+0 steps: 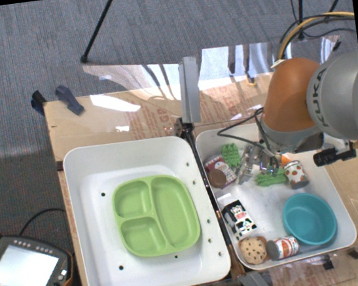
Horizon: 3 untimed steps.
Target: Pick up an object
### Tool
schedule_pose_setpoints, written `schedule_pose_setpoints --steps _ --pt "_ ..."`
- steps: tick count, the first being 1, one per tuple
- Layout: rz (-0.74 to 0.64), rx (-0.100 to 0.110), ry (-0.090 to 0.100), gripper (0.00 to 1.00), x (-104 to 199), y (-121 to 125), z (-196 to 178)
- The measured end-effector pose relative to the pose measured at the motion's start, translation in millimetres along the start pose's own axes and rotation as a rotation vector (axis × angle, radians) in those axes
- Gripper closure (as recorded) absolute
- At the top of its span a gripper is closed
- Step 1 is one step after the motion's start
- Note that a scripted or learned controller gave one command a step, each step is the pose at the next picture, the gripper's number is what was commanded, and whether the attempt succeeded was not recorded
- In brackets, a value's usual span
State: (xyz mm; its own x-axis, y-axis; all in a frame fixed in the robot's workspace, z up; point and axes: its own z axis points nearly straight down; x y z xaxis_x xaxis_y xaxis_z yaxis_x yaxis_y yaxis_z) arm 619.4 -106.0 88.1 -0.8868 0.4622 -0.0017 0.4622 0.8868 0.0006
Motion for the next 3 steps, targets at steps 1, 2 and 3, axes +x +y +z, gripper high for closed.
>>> schedule_pose_setpoints --steps 1,2,3 --pt "0.011 0.000 0.000 1.00 -52.1 -62.2 0.0" --pt "0.009 0.001 0.032 0.00 -44.7 -60.2 4.2" --pt "-0.019 0.000 0.001 0.00 -17.5 -110.8 0.1"
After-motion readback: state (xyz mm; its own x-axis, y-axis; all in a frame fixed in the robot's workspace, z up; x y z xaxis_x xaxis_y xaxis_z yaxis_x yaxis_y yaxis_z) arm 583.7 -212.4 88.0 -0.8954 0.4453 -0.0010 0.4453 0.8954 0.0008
